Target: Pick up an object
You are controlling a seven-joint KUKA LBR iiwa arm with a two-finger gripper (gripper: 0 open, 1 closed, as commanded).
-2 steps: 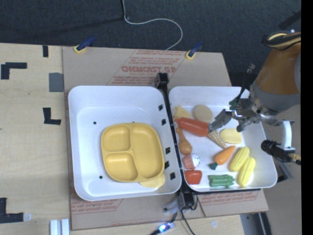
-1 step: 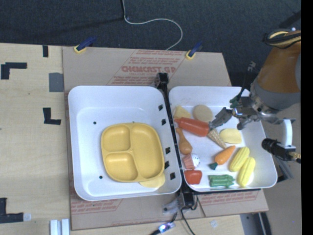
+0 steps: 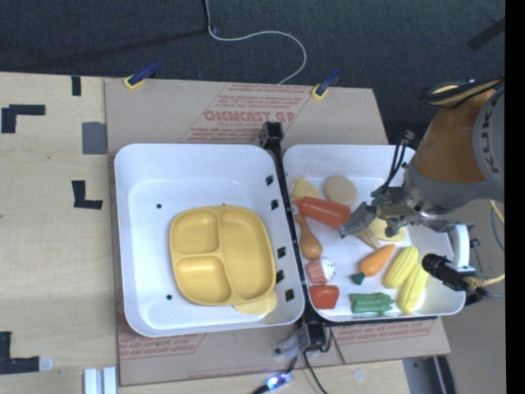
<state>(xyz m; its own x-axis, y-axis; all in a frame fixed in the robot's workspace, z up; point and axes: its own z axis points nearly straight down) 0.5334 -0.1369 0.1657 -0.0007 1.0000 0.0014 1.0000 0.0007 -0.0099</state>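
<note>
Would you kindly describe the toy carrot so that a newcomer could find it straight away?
Start at the right-hand white bin, the one crowded with toy food, and look toward its near right part, just below the gripper. The carrot lies there slanted, between the two yellow corn cobs and a small white piece. It is the only tapered orange piece with a green stub at its lower end.

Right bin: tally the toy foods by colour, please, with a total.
Judged from the slanted overhead view:
Red: 2, a long piece and a block
Orange: 1, carrot
Yellow: 3, two corn cobs and a wedge
Green: 1
Beige or tan: 2, a round and a pear shape
White: 1
Total: 10
</note>
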